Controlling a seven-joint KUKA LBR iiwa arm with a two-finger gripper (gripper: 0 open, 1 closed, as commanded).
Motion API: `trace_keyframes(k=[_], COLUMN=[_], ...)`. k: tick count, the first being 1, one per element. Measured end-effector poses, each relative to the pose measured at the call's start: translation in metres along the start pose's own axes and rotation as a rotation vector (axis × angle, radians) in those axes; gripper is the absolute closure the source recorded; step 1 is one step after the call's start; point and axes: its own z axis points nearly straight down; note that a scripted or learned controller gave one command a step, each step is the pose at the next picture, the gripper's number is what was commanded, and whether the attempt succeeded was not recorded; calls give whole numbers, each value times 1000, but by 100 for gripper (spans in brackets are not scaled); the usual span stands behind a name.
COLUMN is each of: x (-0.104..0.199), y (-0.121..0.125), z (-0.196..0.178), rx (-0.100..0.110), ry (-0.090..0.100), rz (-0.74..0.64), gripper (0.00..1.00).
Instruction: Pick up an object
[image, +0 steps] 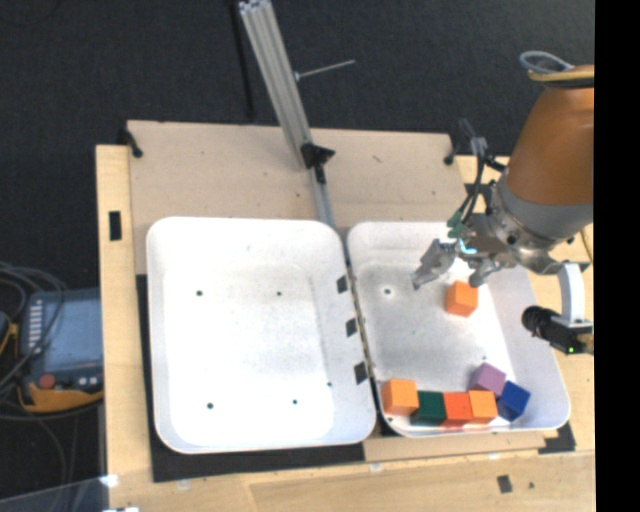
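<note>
Even overhead light, slightly soft focus, faint shadows.

The counter (250, 150) looks like matt, pale wood or fibreboard, with lighter bare wood along its edges. Both bins, the left (170, 300) and the right (400, 240), look like smooth white plastic, dulled by a grey speckled scuffing across their floors. The blocks (455, 405) have a flat, painted look, without shine. The rail (280, 80) is ribbed grey metal. The arm (555, 130) has a smooth orange band with a soft sheen. The hand (455, 268) looks like dull grey metal.
</note>
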Motion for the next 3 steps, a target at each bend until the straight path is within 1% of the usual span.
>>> trace_keyframes(k=[1,2,3], x=[0,-4,-16], y=[1,2,2], z=[-3,40,95], rx=[-6,0,1], ry=[-1,-2,-2], rz=[3,4,4], gripper=[0,0,0])
